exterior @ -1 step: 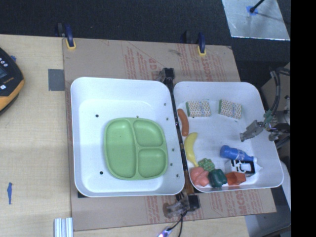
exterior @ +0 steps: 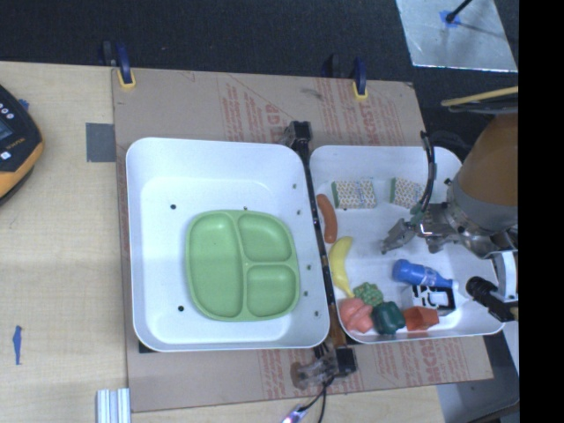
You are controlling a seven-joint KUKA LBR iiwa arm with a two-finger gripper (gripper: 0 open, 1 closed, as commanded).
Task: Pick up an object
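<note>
The left white bin [exterior: 150, 236] holds a green three-part plate [exterior: 240, 265]. In the right white bin [exterior: 370, 159], the claw [exterior: 407, 233], fingers spread wide and holding nothing, hangs just above-left of a blue plastic toy [exterior: 416, 274], well right of a yellow banana [exterior: 339, 265] and an orange sausage [exterior: 328, 218].

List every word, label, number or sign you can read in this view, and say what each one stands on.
None can be read.
Red printing on the brown cardboard sheet under the two bins: too blurred to read.
Black-and-white label on the blue plastic bottle: too small to read.
Patterned wrappers of the two small packets: no legible text.
</note>
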